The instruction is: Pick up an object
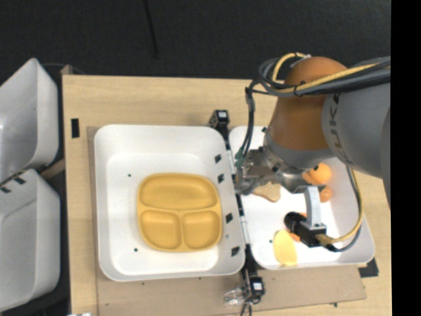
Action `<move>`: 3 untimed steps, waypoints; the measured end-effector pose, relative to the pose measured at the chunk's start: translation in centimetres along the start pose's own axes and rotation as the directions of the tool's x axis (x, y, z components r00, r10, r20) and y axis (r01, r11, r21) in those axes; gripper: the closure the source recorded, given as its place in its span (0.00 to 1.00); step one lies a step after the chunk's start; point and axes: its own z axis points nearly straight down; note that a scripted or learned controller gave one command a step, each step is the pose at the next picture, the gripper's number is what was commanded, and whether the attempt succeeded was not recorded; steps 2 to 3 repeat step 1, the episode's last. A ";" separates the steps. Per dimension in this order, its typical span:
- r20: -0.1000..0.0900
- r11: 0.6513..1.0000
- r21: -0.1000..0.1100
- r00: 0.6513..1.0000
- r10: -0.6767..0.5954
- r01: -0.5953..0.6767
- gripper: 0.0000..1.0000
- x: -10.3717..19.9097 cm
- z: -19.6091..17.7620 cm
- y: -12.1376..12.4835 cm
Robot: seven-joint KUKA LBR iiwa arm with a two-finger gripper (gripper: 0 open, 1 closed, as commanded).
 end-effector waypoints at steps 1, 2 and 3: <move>0.002 1.000 0.004 1.000 0.002 -0.002 1.00 5.4 1.6 -0.3; 0.002 1.000 0.004 1.000 0.002 -0.002 1.00 5.4 1.6 -0.3; 0.002 1.000 0.004 1.000 0.002 -0.002 1.00 5.4 1.6 -0.3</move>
